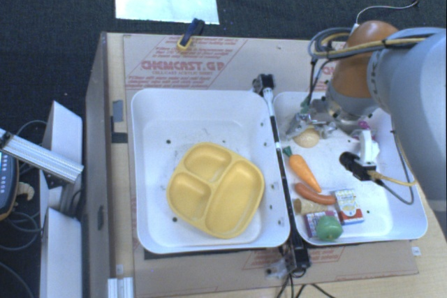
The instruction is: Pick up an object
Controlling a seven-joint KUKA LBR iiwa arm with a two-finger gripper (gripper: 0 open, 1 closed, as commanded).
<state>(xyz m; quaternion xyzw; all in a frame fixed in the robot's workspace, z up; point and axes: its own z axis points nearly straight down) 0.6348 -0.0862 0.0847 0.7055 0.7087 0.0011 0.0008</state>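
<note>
Nearest the camera, a green apple (329,227), a small red-and-white box (348,206) and two carrots are lying in the right bin (412,220); the upper carrot (304,172) is running its long axis diagonally, green top toward the far left. Farther back, the gripper (307,123) is hovering low just above a pale rounded object (306,138). Nothing is showing held, so picking is judged outstanding, and its opening is not discernible.

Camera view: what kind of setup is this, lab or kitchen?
Probably a robot lab grasping bench, not a kitchen: two white bins clamped side by side, toy food like a carrot and a yellow divided plate, and a grey arm reaching in.
</note>
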